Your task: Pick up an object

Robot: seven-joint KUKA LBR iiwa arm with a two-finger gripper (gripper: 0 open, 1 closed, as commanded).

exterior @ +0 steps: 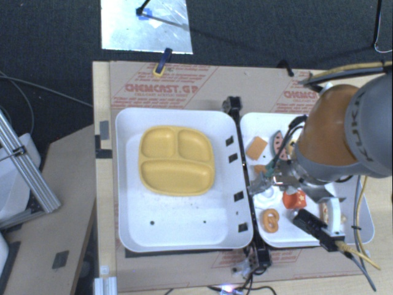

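Observation:
The right bin (258, 123) holds small toy foods: an orange wedge (256, 147), a pretzel-like piece (269, 220), a red piece (293, 199), a white-and-yellow piece (326, 212) and a dark slice (278, 142) partly behind the arm. My gripper (268, 180) reaches down into this bin near its left wall, just above a white item (265, 195). The arm's orange band (330, 128) and grey wrist cover much of the bin. I see nothing clearly between the fingers.
The left bin (132, 226) bears a yellow three-compartment plate (177, 160). A black divider with clips (241, 165) runs between the bins. Cardboard (178, 85) lies under both bins, and a yellow-and-blue tool (162, 62) rests at its far edge.

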